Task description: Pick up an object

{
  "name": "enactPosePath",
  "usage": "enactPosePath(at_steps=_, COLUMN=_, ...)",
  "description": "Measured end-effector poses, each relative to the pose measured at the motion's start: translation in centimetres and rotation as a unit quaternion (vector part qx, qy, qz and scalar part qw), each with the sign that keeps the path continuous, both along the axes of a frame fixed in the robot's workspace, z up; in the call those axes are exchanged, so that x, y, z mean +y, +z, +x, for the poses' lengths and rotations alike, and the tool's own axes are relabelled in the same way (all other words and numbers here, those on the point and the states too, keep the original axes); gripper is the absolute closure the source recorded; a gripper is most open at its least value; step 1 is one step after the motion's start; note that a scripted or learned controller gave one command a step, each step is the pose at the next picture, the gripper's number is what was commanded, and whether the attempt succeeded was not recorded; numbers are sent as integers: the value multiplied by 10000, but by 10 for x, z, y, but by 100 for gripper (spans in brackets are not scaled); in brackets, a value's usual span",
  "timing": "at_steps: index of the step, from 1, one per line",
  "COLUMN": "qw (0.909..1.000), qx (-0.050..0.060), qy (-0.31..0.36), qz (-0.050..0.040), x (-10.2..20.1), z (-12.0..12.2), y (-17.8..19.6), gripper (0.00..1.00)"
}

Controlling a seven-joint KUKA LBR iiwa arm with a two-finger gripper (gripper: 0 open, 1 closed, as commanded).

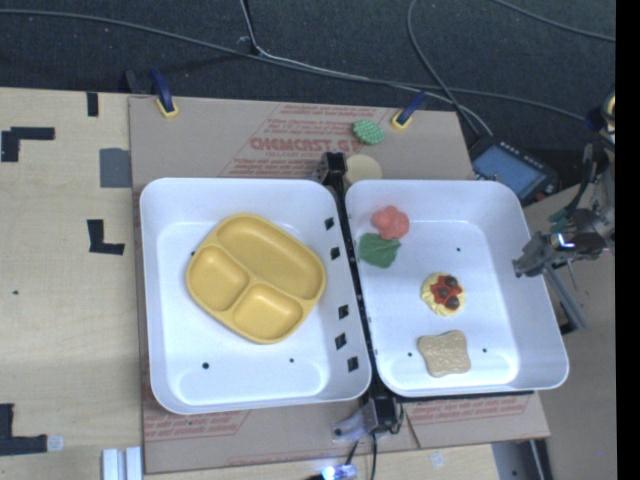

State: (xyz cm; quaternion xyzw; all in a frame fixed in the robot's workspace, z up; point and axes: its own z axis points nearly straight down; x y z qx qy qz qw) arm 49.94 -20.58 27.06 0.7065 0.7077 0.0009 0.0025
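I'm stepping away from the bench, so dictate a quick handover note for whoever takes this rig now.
Gripper: at the right bin's outer right rim, holding nothing I can see; fingers too small to judge.
Right white bin: pink lumpy toy food touching a green leafy toy piece near the divider, a small yellow pizza toy with red toppings mid-bin, a tan toast-shaped piece at the near edge.
Left white bin: yellow three-compartment plastic tray.
Done: nothing picked yet.
Left: reach in, grasp one object, lift.
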Motion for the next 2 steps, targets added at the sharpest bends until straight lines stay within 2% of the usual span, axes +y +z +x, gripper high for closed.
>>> enactPosePath(at_steps=1, qw=10000, qx=32, qy=19, qz=18, x=55, z=-2, y=-11, gripper=100)
enactPosePath(at_steps=2, qw=10000, qx=31, qy=27, qz=20, x=112, z=17, y=-16, gripper=100)
